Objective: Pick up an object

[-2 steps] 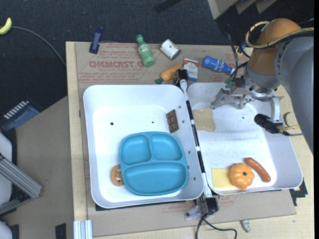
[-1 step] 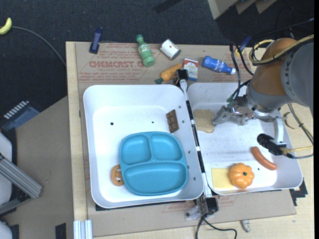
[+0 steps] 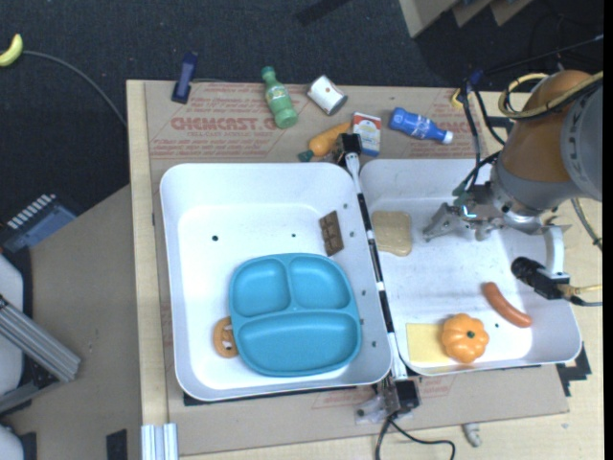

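Note:
My gripper (image 3: pixel 466 226) hangs low over the back of the right bin (image 3: pixel 431 281), its fingers spread open with nothing between them. A tan bread slice (image 3: pixel 393 232) lies just to its left by the divider. Toward the front of that bin lie a red sausage (image 3: pixel 505 305), an orange pumpkin (image 3: pixel 465 337) and a yellow cheese slice (image 3: pixel 420 343). The left bin (image 3: pixel 239 228) holds a blue divided plate (image 3: pixel 292 312), a brown chocolate piece (image 3: pixel 331 233) and a small pretzel (image 3: pixel 224 337).
Behind the bins on the bench lie a green bottle (image 3: pixel 280 98), a white can (image 3: pixel 327 94), a small carton (image 3: pixel 365 133), a blue bottle (image 3: pixel 420 126) and a dark blue item (image 3: pixel 184 77). The arm's grey body (image 3: pixel 551 151) covers the right bin's back right corner.

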You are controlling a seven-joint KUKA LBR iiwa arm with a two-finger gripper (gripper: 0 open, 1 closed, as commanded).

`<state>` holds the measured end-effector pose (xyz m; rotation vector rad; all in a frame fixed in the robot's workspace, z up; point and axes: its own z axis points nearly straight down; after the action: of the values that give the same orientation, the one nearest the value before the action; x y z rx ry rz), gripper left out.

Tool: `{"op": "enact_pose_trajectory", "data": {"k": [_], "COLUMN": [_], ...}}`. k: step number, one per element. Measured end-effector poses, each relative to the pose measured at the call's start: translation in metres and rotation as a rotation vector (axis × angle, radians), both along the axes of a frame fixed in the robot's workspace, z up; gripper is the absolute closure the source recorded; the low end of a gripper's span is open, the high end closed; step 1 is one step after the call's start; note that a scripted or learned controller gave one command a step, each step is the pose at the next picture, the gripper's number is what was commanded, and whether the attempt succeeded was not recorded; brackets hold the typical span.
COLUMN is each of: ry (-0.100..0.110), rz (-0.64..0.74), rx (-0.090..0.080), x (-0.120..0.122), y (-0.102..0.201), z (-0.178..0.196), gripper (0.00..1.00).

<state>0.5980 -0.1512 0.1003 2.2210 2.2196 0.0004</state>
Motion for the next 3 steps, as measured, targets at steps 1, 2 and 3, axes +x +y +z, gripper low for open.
{"op": "enact_pose_trajectory", "data": {"k": [1, 2, 3], "ry": [0.003, 0.003, 0.001], "rz": [0.001, 0.001, -0.001], "rx": [0.002, 0.004, 0.002], "x": [-0.053, -0.087, -0.087], "y": [-0.062, -0.064, -0.065], "z": [-0.016, -0.016, -0.006], "gripper": [0.0, 0.0, 1.0]}}
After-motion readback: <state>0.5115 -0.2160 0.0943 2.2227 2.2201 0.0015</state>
